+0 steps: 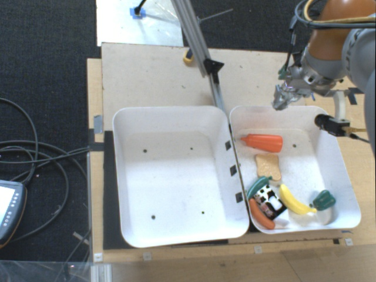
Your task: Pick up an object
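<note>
The right bin (335, 151) holds an orange bottle-shaped toy (262, 141) near its back, a tan bread slice (268, 166) in the middle, a yellow banana (294, 200), a red sausage-like piece (261, 213), a black and white item (270, 200) and a green and white piece (322, 202) near the front. My gripper (282, 98) hangs above the back rim of this bin, up and to the right of the orange toy, apart from every object. Nothing shows between its tips.
The left bin (170, 175) lies beside the right one, with a row of black clips (232, 169) on the shared wall. A grey slanted pole (194, 34) runs down to the bins' back junction. Cables and a tablet (9, 207) lie at the left.
</note>
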`<state>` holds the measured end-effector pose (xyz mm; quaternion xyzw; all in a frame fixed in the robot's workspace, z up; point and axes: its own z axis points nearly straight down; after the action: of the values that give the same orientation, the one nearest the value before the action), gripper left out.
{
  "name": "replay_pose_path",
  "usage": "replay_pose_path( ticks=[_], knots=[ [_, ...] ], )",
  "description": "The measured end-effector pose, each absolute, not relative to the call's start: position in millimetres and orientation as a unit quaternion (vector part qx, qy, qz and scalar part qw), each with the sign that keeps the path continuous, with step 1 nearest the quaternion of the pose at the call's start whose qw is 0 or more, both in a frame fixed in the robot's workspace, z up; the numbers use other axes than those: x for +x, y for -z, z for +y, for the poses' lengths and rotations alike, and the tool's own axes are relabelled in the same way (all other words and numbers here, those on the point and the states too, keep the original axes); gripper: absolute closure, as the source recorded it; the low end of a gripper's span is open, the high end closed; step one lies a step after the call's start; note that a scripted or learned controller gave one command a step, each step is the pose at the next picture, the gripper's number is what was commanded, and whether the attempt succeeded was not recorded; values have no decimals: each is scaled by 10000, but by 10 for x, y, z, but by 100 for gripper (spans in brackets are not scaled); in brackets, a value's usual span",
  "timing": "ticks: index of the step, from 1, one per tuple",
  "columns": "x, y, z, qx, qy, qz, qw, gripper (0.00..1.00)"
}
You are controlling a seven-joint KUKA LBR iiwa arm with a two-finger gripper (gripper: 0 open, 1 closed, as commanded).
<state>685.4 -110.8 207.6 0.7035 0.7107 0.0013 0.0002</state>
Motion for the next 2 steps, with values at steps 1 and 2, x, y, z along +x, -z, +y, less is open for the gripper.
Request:
replay_pose_path(
  ticks=[1, 2],
  knots=[
    [6818, -2065, -474, 7029, -15, 7113, -4, 100],
    [6856, -2099, -1, 7033, -18, 7109, 4, 100]
  ],
)
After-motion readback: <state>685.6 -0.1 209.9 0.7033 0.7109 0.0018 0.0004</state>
